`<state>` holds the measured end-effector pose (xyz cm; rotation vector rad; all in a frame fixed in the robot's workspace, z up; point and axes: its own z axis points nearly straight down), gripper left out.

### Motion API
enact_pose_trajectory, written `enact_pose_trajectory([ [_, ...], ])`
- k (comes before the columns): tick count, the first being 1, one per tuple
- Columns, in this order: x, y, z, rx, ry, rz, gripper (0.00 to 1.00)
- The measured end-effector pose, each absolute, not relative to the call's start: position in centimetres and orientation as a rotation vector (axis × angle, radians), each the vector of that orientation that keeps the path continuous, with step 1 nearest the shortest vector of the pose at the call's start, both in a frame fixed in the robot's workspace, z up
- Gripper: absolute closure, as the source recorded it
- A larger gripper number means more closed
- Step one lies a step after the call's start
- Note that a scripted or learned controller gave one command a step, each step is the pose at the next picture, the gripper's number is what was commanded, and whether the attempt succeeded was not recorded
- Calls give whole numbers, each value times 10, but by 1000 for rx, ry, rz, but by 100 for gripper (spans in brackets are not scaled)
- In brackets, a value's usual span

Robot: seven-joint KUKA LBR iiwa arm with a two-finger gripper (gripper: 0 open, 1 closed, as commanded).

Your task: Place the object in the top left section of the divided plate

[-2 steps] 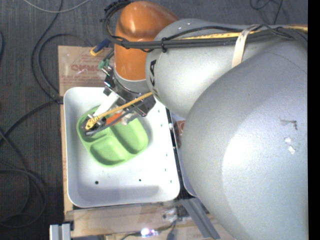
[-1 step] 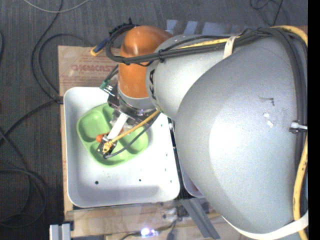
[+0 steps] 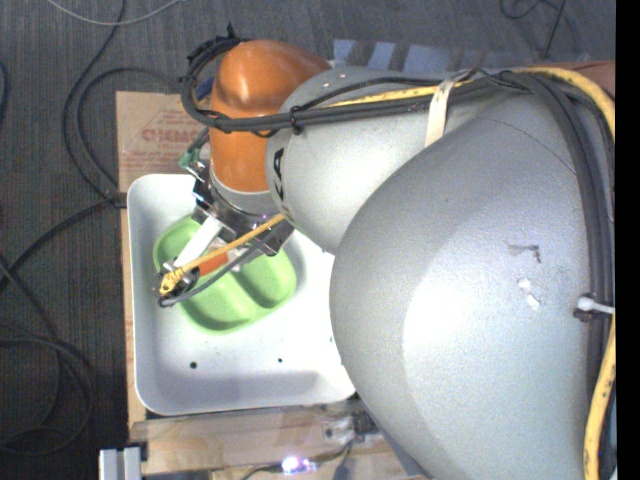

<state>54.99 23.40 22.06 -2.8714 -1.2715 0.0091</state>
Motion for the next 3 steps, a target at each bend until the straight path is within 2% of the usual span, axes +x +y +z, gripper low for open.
enact_pose_trajectory([
  [1,573,162,230,-2810,-1409,7,100],
  [2,519,204,207,-2728,-1554,11,100],
  [3,557,185,224,-2604,-1759,8,100],
])
